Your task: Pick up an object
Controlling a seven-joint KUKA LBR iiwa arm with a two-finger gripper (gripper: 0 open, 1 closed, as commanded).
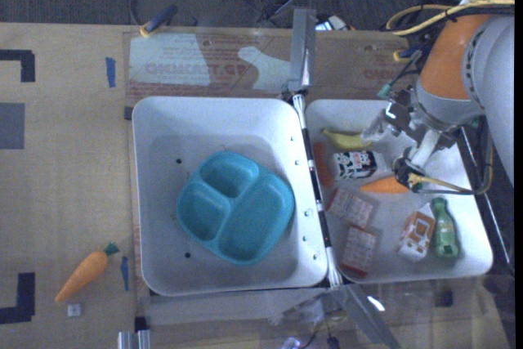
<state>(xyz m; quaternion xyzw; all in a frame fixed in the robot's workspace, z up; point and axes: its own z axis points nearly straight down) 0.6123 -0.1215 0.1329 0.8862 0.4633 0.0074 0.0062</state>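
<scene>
Gripper hung over the far part of the view's right-hand bin; the arm reached in from the view's right. No target was fixed by the task.

Nearest candidates:
- banana, near the far wall, just beside the gripper on the view's left
- b/w carton, touching or nearly touching the banana's near side
- orange piece, prob. a toy carrot, just below the wrist

Jaw state: cannot tell. Tips were blurred against the white bin floor. Nothing was seen held, so I logged no grasp.

Judgement on doing the step well: banana looked the best pick, since it was closest and had free floor on its far side. Approach vertically, straddle it across the short axis, and keep clear of the carton so it isn't nudged. Bin wall was near, so wrist clearance needs watching. Flat packets looked a poor choice, too low for a pinch.

Also in that bin: green bottle and small box, touching, well apart from the gripper. Other bin held a teal plate.
</scene>
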